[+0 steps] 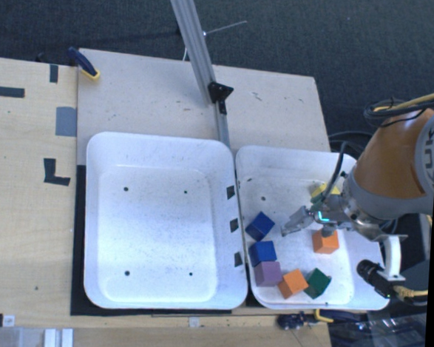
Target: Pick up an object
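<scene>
The orange cube (325, 242) sits just below my gripper (302, 221) in the right bin (277, 162); I cannot tell how its jaws stand or that it grips anything. I judge this the approach step: next, centre over 1 block and descend. The arm (391, 170) reaches in from the right, wrist tilted left toward 2 blue cubes (260, 227).

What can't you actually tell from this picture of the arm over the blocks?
- Claw: too small and blurred in the camera view to tell whether it holds anything.
- Yellow object: mostly hidden behind the arm, shape unclear.
- Right bin: its right side is covered by the arm.
- Green block: partly hidden by the orange block.
</scene>
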`<state>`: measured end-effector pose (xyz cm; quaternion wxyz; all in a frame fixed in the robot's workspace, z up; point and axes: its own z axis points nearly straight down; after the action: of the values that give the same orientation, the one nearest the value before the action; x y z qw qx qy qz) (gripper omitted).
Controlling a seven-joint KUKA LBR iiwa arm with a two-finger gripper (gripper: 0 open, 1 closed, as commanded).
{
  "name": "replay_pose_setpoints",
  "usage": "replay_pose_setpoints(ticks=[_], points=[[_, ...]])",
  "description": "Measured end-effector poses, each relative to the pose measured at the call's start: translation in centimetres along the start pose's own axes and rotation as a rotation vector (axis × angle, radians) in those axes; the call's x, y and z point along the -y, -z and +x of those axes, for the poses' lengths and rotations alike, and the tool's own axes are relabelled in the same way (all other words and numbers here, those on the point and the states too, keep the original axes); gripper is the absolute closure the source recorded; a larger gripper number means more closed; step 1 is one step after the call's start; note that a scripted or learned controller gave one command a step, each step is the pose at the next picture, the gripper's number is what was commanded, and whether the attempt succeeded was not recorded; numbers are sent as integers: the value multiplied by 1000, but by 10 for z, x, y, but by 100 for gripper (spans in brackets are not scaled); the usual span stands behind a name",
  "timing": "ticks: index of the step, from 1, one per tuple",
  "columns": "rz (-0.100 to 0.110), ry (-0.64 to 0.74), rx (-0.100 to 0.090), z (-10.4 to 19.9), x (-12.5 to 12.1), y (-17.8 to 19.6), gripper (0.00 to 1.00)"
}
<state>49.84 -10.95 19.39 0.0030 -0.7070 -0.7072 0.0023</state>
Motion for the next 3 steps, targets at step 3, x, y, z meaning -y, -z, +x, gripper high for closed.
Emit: replay_pose_setpoints(ticks=[3], points=[[-18,2,0,-6,3,-78,0]])
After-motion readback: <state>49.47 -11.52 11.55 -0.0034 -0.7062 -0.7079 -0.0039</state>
